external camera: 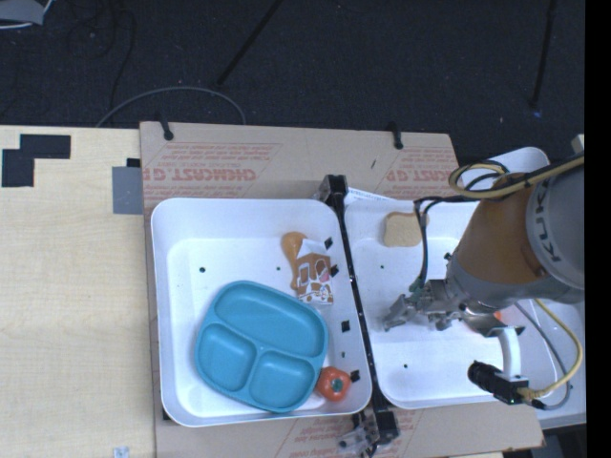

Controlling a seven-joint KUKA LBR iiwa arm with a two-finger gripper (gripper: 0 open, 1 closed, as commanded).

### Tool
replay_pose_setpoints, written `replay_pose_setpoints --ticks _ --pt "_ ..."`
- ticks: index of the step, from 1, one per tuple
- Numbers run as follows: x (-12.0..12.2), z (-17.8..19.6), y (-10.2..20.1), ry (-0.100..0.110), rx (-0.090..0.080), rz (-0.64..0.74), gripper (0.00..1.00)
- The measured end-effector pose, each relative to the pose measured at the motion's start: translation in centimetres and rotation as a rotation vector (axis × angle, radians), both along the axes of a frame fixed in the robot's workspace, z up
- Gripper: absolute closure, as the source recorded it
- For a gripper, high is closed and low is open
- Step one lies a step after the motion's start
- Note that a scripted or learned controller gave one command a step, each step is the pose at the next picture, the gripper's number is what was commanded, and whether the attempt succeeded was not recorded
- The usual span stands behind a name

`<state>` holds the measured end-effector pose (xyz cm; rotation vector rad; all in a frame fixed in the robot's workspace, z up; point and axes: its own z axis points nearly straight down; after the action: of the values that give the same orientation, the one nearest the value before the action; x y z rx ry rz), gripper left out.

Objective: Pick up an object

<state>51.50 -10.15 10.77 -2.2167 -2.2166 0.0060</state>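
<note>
A cardboard-lined bench point(286, 160) carries two white bins. The left bin point(177, 256) holds a blue divided plate point(260, 344), a patterned packet point(313, 280) and a tomato point(333, 384) at its near right corner. The right bin point(420, 385) holds a bread slice point(402, 229) near its far edge; the gripper point(396, 318) hovers mid-bin.

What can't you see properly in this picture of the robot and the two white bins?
- Gripper, camera view: too small and blurry to tell how its fingers stand.
- Right bin: the arm covers its right part, hiding whatever lies under it.
- Small patterned packet in the left bin: print too small to read.
- Orange-red round thing beside the blue tray: too blurry to name.
</note>
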Motion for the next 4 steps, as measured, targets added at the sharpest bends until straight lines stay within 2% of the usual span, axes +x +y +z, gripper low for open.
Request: replay_pose_setpoints --ticks 1,2,3,4 --pt "0.0 1.2 -0.2 -0.001 0.000 -0.008 1.00" --pt "-0.5 7.0 -1.1 -0.009 -0.002 -0.006 1.00" --pt "-0.5 10.0 -1.1 -0.007 -0.002 0.001 1.00" --pt "1.4 9.3 3.2 -0.005 0.000 0.004 1.00"
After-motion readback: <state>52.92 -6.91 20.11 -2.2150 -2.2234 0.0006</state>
